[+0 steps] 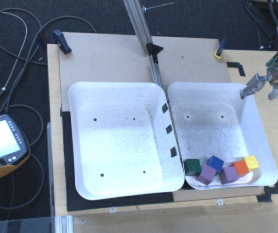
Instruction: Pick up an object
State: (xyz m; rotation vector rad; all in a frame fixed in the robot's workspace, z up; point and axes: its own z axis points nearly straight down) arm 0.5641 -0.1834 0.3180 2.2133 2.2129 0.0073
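Fingers (251, 87) of the gripper (263, 87) stood apart at the right edge of the view, one grey tip pointing down-left over the upper right rim of the right bin (212, 89), the other (275, 92) further right, and nothing sat between them. The gripper touched no block; it hung by the bin's far corner, well apart from the things to be picked. Those lay crowded along the near wall of the right bin (the low side, toward the bottom of the view): a green cube (193, 167) furthest left, then a purple cube (207, 174) just beside it, a blue cube (216, 163) behind and touching the purple one, a second purple cube (229, 174), an orange cube (241, 167) and a yellow cube (251, 162) at the right end, each pressed close to its neighbour. All looked like small solid-coloured blocks, some tilted against the bin's curved wall. The left bin (80, 101) lay alongside, its floor speckled with dark marks. An aluminium rail (136, 18) ran down from the top of the view to the seam between the two bins. A handheld pendant (0, 144) with a lit screen rested on the dark floor at the left.
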